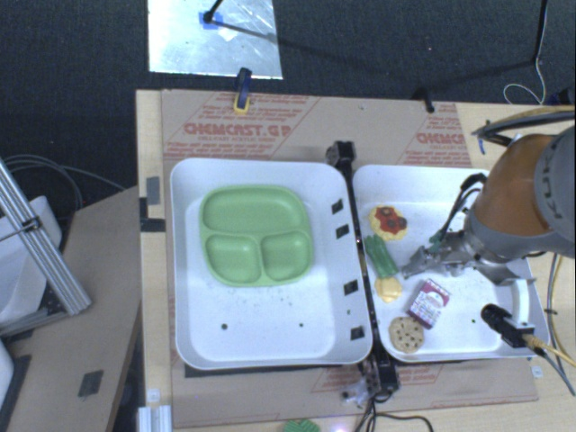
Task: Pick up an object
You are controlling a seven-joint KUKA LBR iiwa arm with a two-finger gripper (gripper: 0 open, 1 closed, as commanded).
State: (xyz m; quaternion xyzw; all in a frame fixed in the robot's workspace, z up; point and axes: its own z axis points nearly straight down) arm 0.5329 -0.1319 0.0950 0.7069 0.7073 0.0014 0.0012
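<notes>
Cardboard-topped bench (270, 120) | dark carpet (72, 61) | gripper (416, 264) grip state unclear

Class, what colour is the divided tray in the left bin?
Light green: the tray shows best in the camera view.
</notes>
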